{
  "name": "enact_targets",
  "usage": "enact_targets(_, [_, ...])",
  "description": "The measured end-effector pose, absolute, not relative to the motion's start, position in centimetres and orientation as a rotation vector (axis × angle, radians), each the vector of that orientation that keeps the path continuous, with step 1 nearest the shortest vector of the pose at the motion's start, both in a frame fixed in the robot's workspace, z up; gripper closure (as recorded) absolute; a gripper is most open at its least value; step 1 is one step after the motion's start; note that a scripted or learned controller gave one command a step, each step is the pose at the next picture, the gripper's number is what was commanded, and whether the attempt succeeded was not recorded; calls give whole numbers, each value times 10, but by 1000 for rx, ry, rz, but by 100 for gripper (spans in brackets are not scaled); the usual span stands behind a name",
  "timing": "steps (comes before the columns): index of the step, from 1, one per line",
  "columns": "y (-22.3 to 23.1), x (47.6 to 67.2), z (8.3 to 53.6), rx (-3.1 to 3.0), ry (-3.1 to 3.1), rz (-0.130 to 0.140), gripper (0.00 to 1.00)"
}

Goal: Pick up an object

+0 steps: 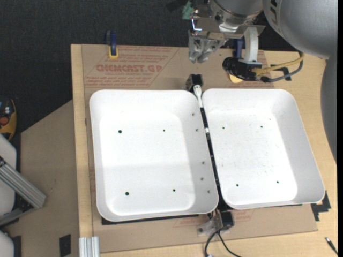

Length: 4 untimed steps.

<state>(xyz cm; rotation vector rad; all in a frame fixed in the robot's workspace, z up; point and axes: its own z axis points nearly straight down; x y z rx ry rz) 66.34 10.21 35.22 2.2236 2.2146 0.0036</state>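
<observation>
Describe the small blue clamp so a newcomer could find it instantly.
Start at the brown board beneath the two white bins. Follow its far edge to the left corner: the blue clamp stands there, beside red printed lettering, the sole blue-and-yellow piece on that side.

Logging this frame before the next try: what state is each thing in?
Left bin: flat on the bench, upright.
Right bin: flat, touching the left bin along the middle seam.
Gripper: raised above the bench behind the bins, nothing seen in it.
Blue clamp: fixed on the board's far edge.
</observation>
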Motion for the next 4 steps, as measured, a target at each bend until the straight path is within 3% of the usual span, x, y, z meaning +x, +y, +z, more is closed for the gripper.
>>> enact_targets(1, [199,665,291,2219,2226,-2,100])
enact_targets(2, [189,657,320,2221,2221,3,100])
enact_targets(3, [219,665,258,2221,2227,-7,100])
enact_targets(4, [200,657,319,2221,2219,5,100])
